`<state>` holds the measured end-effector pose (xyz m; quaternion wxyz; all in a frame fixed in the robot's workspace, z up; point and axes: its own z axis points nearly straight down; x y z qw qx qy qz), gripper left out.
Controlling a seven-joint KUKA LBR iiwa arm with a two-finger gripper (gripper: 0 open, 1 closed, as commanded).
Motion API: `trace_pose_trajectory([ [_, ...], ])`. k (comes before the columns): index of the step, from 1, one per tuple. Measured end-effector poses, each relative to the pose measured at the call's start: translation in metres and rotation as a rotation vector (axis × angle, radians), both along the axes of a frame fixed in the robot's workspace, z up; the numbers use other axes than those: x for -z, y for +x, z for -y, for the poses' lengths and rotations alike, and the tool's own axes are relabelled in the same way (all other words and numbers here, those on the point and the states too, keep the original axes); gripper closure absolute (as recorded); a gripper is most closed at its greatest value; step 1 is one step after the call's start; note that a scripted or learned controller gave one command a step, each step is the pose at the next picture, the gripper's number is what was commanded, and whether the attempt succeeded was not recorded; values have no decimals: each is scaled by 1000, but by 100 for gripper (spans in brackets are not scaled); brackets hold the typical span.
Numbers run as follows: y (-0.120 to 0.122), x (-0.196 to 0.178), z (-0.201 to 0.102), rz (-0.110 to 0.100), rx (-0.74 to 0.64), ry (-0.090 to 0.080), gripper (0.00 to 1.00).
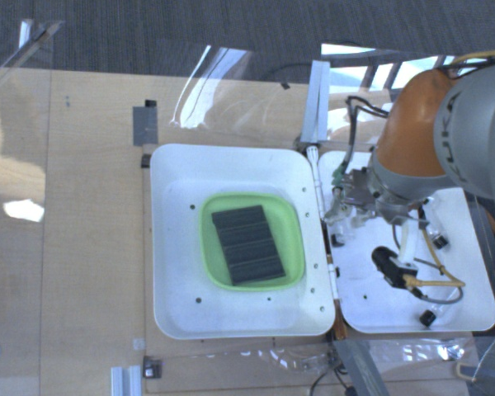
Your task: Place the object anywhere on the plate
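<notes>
Block (247, 244) of dark grey colour, rectangular and with ribs across its top, lies flat on the green plate (291, 246). The block is turned a little, so its long sides run at a slant to the plate's edges, and a band of green is free all around it. The plate sits about in the middle of the left white bin (162, 246), apart from the bin's walls. Just beside it, across the narrow gap between the two rims, is the right white bin (472, 304). The claw (346, 210) hangs over the left part of this right bin, close to the dividing rims and well apart from the block; I cannot tell if it is released or clenched, and I see no object in it. Above the claw the grey arm (478, 139) with its orange band (417, 126) comes in from the right. Both bins stand on the pale wooden bench (66, 262).
</notes>
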<state>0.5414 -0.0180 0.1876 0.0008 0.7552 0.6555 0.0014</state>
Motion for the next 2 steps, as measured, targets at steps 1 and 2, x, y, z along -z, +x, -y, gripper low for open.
trace_pose_trajectory([
  [1, 27, 3, -87, 0, 18, 1, 100],
  [2, 27, 3, -86, 1, 19, 1, 0],
])
